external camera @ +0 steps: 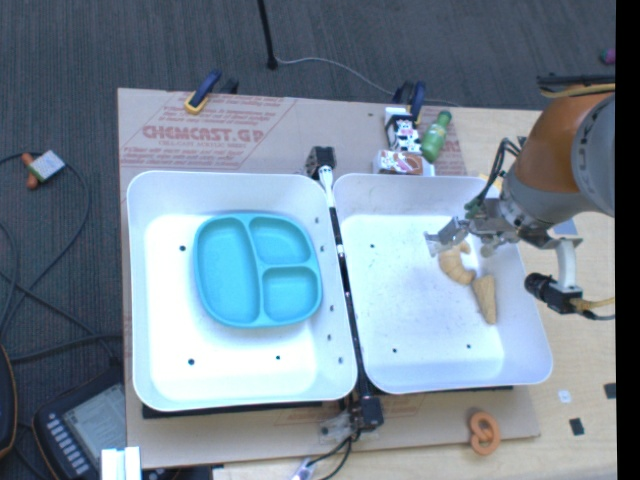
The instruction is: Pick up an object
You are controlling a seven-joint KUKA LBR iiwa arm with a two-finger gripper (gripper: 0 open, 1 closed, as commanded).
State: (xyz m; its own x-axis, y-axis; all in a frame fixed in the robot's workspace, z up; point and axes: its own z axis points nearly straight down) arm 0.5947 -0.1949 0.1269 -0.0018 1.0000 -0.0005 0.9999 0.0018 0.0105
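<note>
The bench [200, 133] with its brown printed board lies under everything, spreading out to the left of the gripper and beyond it on every side. Of the two white bins, the left bin [160, 368] sits well to the gripper's left and holds a blue divided plate [258, 269] with three compartments, lying flat near the bin's middle. The right bin [400, 358] is the one the gripper hangs over, at its far right part close to the right wall.

The arm [560, 158], grey with its orange band, comes in from the right and bends down toward that bin. The gripper [470, 240] sits low over the bin floor; whether it is released or clenched cannot be told, because its metal parts overlap the pale things under it.

A tan, bread-like object [458, 263] lies on the floor of the right bin just below and slightly left of the gripper, touching or almost touching it. A second tan piece [486, 297], longer and wedge-shaped, lies just beyond the first, lower right of the gripper near the bin wall.

Farther off, above and left of the gripper, a small green bottle [434, 136] rests outside the bins. An orange ring [484, 432] lies on the board well below the gripper.
</note>
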